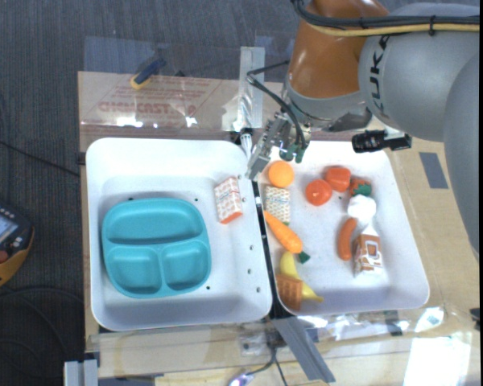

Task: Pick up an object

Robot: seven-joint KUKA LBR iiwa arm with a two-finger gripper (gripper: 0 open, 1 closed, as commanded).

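**End effector poised over the far edge of the right bin, above an orange**

The grey arm (419, 63) with its orange band (330, 39) reaches in from the right and ends above the far left corner of the right bin (406, 284). The end effector (280, 145) hangs just above a small orange (281, 174), close to the divider between the two bins. Its metal fingers are blurred against the wall of the bin, so I cannot tell whether they are spread or closed, and nothing is plainly seen between them.

The right bin carries most of the things. Just below the orange lies a patterned carton (278, 203), and below that a carrot (283, 234) slants toward the near side. A banana (295, 278) lies at the near left corner with an orange-brown piece touching it. To the right of the orange sit a red tomato (319, 192) and a red pepper (337, 177), touching each other, with a small green piece beside them. Further right, a white-capped bottle (365, 240) lies with its cap toward the far side, and a sausage (346, 239) lies just beside it on the left.

The left bin (145, 155) holds a teal divided plate (154, 245) with three compartments, and a small snack box (229, 199) near the divider, apart from the plate.

Beyond the bins, on the counter (113, 95), lies a sheet of clear plastic with a yellow-and-blue object (147, 70) on it.
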